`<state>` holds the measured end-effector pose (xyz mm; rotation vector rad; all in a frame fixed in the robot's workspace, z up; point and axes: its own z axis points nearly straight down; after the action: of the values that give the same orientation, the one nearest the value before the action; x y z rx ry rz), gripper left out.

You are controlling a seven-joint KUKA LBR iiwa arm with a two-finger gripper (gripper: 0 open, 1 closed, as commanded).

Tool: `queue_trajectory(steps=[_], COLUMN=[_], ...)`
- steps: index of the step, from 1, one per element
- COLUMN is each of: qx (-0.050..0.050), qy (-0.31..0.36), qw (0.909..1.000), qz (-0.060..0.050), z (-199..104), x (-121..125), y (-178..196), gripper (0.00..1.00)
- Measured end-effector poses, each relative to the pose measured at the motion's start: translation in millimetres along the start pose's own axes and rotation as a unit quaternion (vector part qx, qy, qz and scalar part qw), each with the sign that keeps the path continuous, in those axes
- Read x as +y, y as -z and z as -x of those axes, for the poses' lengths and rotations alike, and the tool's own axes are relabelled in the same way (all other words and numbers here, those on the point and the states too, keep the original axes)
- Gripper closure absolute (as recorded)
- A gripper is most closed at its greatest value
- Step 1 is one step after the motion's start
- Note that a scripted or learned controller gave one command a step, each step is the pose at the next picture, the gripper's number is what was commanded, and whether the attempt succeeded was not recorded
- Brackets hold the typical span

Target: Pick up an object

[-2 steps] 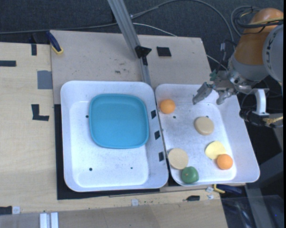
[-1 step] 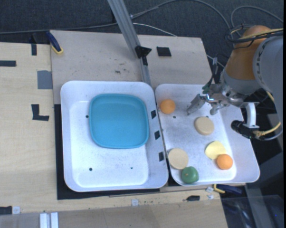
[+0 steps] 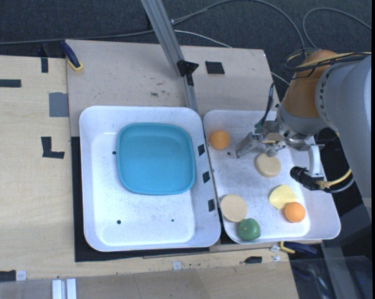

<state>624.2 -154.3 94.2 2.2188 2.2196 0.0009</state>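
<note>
Camera view, single entry, all places given relative to the right bin (image 3: 324, 232).

- Gripper (image 3: 253, 143): hung low over that bin's upper middle; I could not tell how the claw stood.
- Orange ball (image 3: 219, 139): in the bin's upper left corner, just left of the gripper, apart from it.
- Pale round piece (image 3: 268, 165): near the bin's centre, just below the gripper.
- Tan disc (image 3: 233, 207) and green ball (image 3: 248, 229): lower left of the bin, touching or nearly so.
- Yellow piece (image 3: 281, 195) with small orange ball (image 3: 294, 212): lower right of the bin, touching.
- Blue plate (image 3: 156, 158): in the left bin (image 3: 91, 167), beside the right bin.

Risk, as judged: nothing appeared held. A descent between the orange ball and pale piece could close on bare floor; a glancing touch could roll the ball against the wall.
</note>
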Motion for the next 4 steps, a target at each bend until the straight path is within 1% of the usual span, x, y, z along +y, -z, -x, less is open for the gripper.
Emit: queue_trajectory(steps=[1, 2, 3, 4], qx=[-0.001, 0.001, 0.0, 0.0], qy=[0.0, 0.0, 0.0, 0.0], qw=[1.0, 1.0, 1.0, 1.0], qz=[0.002, 0.001, 0.001, 0.001], z=[0.3, 2.1, 5.0, 8.0], x=[1.3, 9.7, 10.9, 17.7], y=[13.2, 72.3, 135.0, 195.3], gripper=[1.0, 1.0, 1.0, 1.0])
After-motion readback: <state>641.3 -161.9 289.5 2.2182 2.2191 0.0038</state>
